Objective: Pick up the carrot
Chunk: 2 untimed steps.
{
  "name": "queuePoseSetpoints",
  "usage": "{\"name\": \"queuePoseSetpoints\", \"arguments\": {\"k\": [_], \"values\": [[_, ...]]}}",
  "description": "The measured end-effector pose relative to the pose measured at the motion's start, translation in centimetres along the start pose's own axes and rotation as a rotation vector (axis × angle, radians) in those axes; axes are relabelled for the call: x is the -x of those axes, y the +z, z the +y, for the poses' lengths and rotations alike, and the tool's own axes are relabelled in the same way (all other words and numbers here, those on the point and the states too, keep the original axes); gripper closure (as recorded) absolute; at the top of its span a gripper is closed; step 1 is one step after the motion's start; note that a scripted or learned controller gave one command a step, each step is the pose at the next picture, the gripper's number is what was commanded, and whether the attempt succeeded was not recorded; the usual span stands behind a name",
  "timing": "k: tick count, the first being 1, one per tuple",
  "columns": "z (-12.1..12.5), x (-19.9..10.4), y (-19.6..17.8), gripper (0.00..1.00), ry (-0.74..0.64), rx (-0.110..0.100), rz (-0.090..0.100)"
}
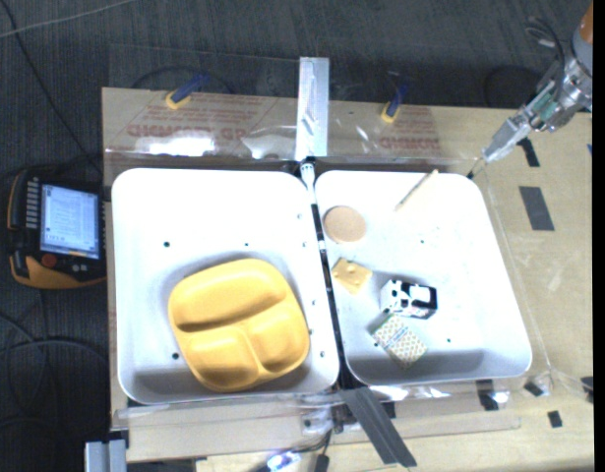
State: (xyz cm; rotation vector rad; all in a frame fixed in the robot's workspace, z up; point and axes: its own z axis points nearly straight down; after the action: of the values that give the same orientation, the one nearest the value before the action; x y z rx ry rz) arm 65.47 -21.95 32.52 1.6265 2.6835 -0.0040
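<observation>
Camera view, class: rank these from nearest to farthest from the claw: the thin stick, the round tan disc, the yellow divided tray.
The claw is at the upper right, just outside the right bin's corner.
1. Thin stick, top of the right bin.
2. Round tan disc, right bin's upper left.
3. Yellow divided tray, in the left bin.
</observation>
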Motion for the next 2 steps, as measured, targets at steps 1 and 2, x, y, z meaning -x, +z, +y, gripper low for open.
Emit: {"name": "queuePoseSetpoints", "arguments": {"k": [1, 2], "values": [[0.8, 0.6, 10.3, 1.0, -0.058, -0.001, 0.002], [1.2, 1.0, -0.5, 1.0, -0.305, 0.001, -0.001]]}}
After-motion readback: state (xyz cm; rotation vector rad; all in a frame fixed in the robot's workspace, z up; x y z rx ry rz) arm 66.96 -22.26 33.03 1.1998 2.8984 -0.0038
